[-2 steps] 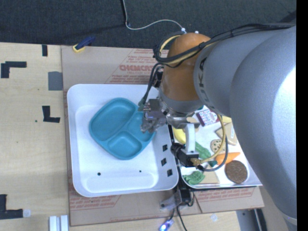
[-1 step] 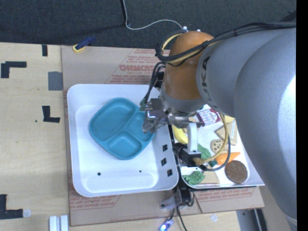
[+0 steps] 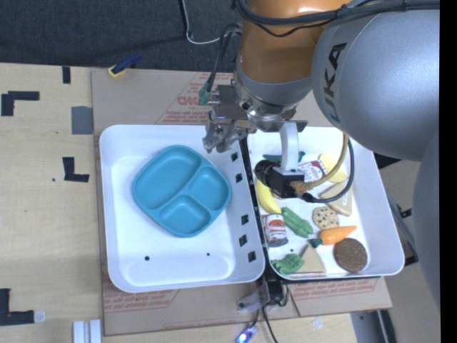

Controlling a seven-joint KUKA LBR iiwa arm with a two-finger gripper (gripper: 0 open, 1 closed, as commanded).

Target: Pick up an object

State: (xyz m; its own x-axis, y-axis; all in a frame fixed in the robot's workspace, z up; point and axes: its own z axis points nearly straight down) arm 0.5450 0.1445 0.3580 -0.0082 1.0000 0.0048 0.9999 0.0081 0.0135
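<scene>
the tan bench [image 3: 43,213] with black tape marks [image 3: 70,168] runs back to dark carpet [image 3: 86,13], and brown red-printed cardboard [image 3: 143,98] lies under both bins. the left shallow white plastic bin [image 3: 178,264] holds a blue three-part plastic plate [image 3: 182,190] lying flat; the two-finger gripper [image 3: 220,140] hangs over this bin's far right corner, whether open or closed i cannot tell. the right white plastic bin [image 3: 380,206] holds a yellow toy banana [image 3: 267,197], an orange toy carrot [image 3: 335,235] and a brown round biscuit [image 3: 350,254], apart from the gripper.

Left bin [image 3: 108,191]: white, holding a plain light-blue plate [image 3: 182,190]. Right bin [image 3: 382,213]: white. Contents noted: yellow banana [image 3: 266,195], orange carrot [image 3: 335,234], dark brown disc [image 3: 350,254], pale cookie [image 3: 323,216] speckled with dark chips, red-and-white can [image 3: 275,229]. Surface [image 3: 136,106]: tan, red print.
</scene>
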